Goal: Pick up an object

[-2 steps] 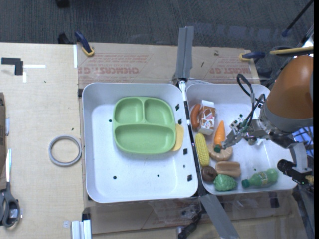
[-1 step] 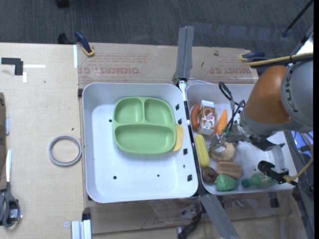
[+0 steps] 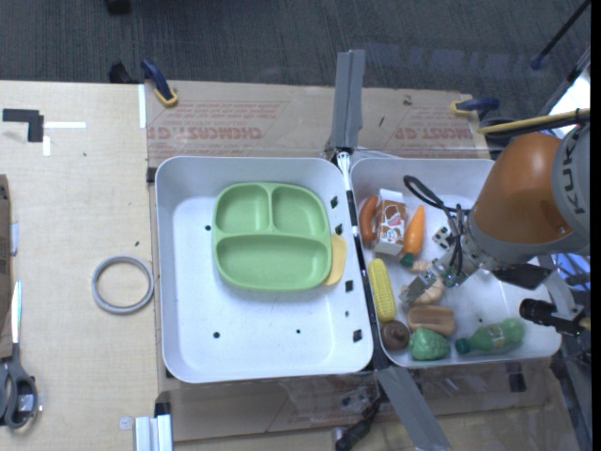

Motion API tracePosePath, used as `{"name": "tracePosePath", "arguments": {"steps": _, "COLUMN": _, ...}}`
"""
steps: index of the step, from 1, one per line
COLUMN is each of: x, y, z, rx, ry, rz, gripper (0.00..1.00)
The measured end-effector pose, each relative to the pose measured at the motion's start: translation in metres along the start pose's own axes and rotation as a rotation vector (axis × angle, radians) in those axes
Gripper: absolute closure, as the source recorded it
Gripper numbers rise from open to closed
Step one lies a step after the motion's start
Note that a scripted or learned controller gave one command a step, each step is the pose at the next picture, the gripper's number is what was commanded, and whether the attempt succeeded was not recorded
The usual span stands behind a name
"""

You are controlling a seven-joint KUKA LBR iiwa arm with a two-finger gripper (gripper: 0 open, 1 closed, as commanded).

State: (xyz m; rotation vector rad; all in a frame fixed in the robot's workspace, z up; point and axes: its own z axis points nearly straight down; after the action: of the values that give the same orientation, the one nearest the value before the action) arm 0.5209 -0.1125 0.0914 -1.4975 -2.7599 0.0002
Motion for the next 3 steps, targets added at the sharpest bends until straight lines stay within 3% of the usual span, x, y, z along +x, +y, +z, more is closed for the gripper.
{"name": "tracePosePath", "arguments": {"steps": 1, "x": -0.001, "y": 0.0, "z": -0.009, "rx": -0.001, "ry": -0.001, "rz": 0.005, "gripper": 1.0}}
{"name": "tracePosePath", "arguments": {"steps": 2, "x": -0.001, "y": 0.0, "z": -0.009, "rx": -0.001, "ry": -0.001, "rz": 0.005, "gripper": 0.0}}
{"name": "tracePosePath", "arguments": {"steps": 3, "x": -0.025, "y": 0.062, "z": -0.001, "rx": -0.002, "ry": -0.003, "rz": 0.234, "gripper": 0.0}}
